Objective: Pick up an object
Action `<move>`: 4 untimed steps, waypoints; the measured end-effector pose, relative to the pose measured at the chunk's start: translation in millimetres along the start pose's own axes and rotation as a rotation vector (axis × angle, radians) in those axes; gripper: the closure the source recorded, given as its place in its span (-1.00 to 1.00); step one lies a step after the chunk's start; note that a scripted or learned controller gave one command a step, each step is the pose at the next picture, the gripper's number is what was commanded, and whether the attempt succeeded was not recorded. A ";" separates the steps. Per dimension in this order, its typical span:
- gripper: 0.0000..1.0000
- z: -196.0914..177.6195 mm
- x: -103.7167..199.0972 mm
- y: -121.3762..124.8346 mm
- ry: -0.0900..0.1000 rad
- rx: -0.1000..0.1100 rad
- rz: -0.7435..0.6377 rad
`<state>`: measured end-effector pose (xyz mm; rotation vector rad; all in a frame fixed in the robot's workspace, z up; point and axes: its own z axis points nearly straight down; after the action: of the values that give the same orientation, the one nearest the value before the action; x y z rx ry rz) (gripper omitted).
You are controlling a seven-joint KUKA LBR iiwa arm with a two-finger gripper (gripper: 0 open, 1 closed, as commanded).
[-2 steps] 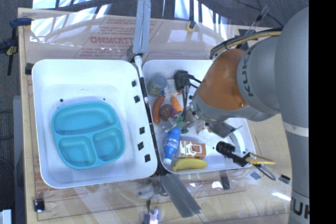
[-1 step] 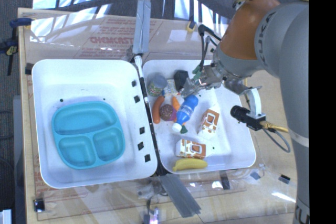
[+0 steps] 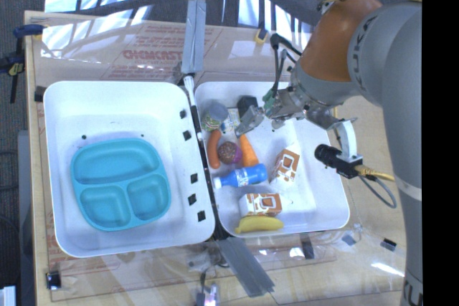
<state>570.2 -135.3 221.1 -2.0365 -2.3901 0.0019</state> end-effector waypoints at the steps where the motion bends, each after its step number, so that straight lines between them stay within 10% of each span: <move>1: -1.00 130.5 -20.9 -3.3 0.001 0.002 0.120; 2: 1.00 121.2 -19.2 -2.7 0.002 0.004 0.112; 3: -1.00 121.3 -18.9 -2.8 0.002 0.005 0.112; 4: 1.00 111.9 -18.2 -2.5 0.003 0.007 0.105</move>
<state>570.4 -153.7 109.1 -2.1546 -2.2752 0.0076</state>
